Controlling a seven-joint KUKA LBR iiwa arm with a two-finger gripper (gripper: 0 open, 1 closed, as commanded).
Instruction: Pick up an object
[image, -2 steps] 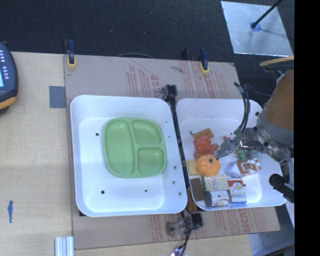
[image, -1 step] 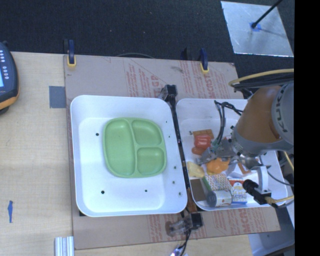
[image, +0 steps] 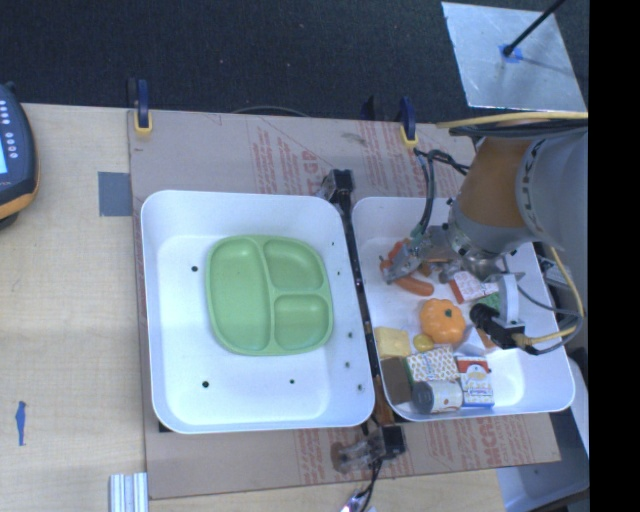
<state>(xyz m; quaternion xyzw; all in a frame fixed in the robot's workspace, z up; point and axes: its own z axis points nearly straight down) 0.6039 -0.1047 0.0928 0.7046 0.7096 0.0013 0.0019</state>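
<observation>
My gripper (image: 400, 263) is low in the right bin (image: 540, 398), at its upper left part. It hangs right over a small orange-red sausage-shaped toy (image: 413, 285), which lies just below and to the right of it. An orange fruit (image: 442, 321) sits a little further down in the bin. The grey arm with its orange band (image: 495, 190) reaches in from the right and hides the bin's upper right corner.
The right bin also holds a yellow piece (image: 392, 342), a patterned box (image: 437, 364), a dark can (image: 421, 397), a red-and-white carton (image: 477, 381) and a small packet (image: 472, 290). In the left bin (image: 170, 300) lies a green divided plate (image: 269, 294).
</observation>
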